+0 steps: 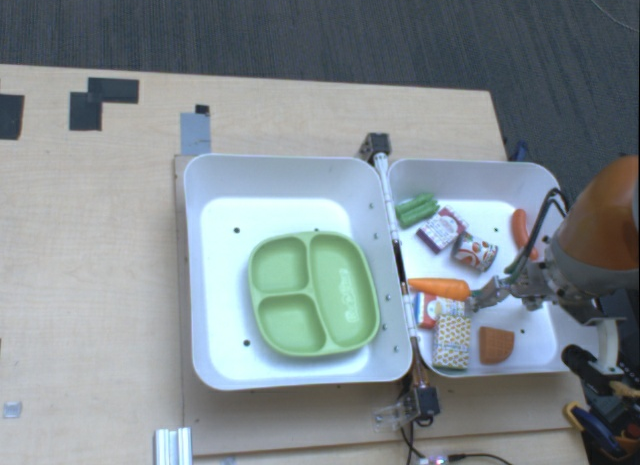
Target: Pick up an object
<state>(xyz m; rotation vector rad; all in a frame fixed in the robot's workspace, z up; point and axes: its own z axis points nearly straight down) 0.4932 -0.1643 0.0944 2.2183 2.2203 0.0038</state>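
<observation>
The left bin (200, 283) on the tabletop (90, 253) carries a green divided plate (313, 293) lying flat near its middle, well apart from the work. Right of the shared wall, the right bin (500, 178) holds the candidates: a green pepper (415, 209), a purple packet (440, 230), a small printed carton (473, 252), a carrot (438, 288), a checked packet (452, 341) and a brown wedge (496, 344), packed close, so neighbours may crowd any grasp. The gripper (492, 295) hangs low just right of the carrot, holding nothing visible; open or closed, I cannot tell.

Lab: robot bench (90, 253); 2 bins (200, 283).
</observation>
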